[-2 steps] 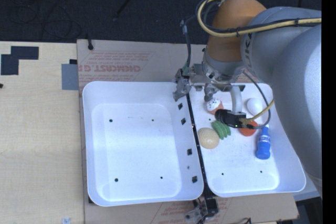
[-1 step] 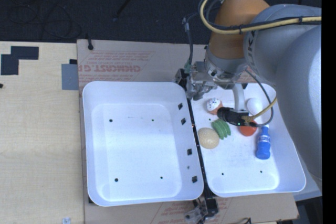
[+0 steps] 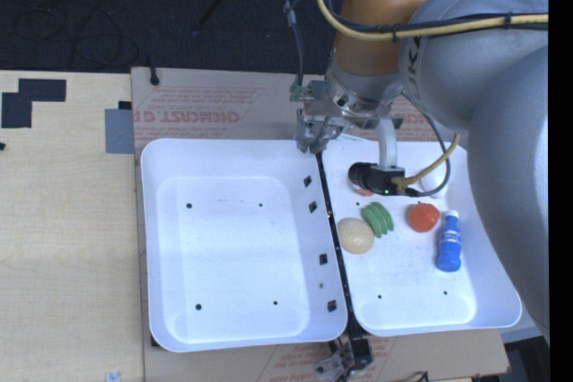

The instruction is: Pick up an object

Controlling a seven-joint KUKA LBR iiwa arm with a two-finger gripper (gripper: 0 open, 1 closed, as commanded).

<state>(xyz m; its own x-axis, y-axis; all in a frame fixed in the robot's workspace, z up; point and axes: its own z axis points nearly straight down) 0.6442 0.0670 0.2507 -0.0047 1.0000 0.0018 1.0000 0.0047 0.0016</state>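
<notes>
My gripper [image 3: 313,139] hangs over the far end of the divider between the two bins, above and to the left of the objects. In the right bin [image 3: 421,304] lie a green ridged item [image 3: 378,217], a beige egg-shaped item [image 3: 355,236] touching it, a red-orange round item [image 3: 423,216] and a blue bottle with a white cap [image 3: 448,242]. Nothing shows in the gripper's grasp.
The left bin [image 3: 224,300] is a shallow white tray beside the right one. A black divider strip [image 3: 324,233] runs between them. Cardboard [image 3: 215,103] lies under both bins. The grey arm covers the right side of the view.
</notes>
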